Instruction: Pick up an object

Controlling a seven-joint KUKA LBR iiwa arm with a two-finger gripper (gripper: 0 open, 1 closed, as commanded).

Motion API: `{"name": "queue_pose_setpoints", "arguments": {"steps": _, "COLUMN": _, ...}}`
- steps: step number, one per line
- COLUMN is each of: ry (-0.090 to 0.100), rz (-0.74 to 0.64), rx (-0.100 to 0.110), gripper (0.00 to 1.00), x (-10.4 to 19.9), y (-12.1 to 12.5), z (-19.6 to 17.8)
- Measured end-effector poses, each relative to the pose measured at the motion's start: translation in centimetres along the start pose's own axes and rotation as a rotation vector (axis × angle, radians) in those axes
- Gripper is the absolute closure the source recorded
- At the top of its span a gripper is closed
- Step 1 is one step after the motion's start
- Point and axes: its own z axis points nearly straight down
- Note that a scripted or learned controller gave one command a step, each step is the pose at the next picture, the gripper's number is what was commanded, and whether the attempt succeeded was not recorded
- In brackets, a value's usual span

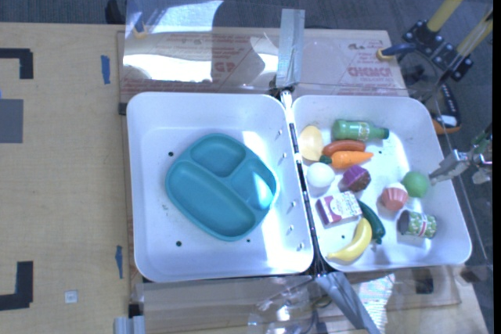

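Overhead slanted view of the counter (63, 168), a tan board surface carrying two shallow white bins side by side; left white bin (149, 246) holds a teal plastic divided plate (221, 185) with three compartments, lying flat near the bin's centre; right white bin (450, 246) holds a cluster of toy foods.

Contents of the right bin, by clock position from its centre: green plastic bottle (358, 129) lying on its side at 12 o'clock; pale yellow lemon-shaped piece (311, 142) at 10 o'clock; red pepper (343, 146) and orange carrot (351, 159) lying side by side just below the bottle; white egg (319, 175) at 9 o'clock; dark purple onion-like piece (355, 179) at the centre; small printed carton (338, 209) at 7 o'clock; yellow banana (353, 242) at 6 o'clock, beside a dark green vegetable (374, 224); pink-red cupcake-shaped piece (393, 199) at 4 o'clock; small labelled can (416, 225) at 5 o'clock; green ball (416, 184) at 3 o'clock.

Two-finger gripper (438, 172) enters at the bin's 3 o'clock rim, its tip just beside the green ball; whether the jaws are spread or pressed together cannot be told at this size; no object is seen between them.
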Motion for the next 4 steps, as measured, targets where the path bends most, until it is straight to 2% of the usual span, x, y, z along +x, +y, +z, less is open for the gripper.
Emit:
{"name": "queue_pose_setpoints", "arguments": {"steps": 1, "ry": 0.003, "rz": -0.081, "rx": 0.005, "gripper": 0.00, "x": 6.2, "y": 6.5, "z": 7.5}}
{"name": "queue_pose_setpoints", "arguments": {"steps": 2, "ry": 0.002, "rz": -0.313, "rx": 0.030, "gripper": 0.00, "x": 11.6, "y": 16.6, "z": 16.2}}
{"name": "queue_pose_setpoints", "arguments": {"steps": 3, "ry": -0.002, "rz": -0.352, "rx": -0.004, "gripper": 0.00, "x": 10.8, "y": 12.8, "z": 16.2}}
{"name": "queue_pose_setpoints", "arguments": {"steps": 4, "ry": -0.005, "rz": -0.352, "rx": -0.013, "gripper": 1.00, "x": 10.8, "y": 13.1, "z": 15.0}}
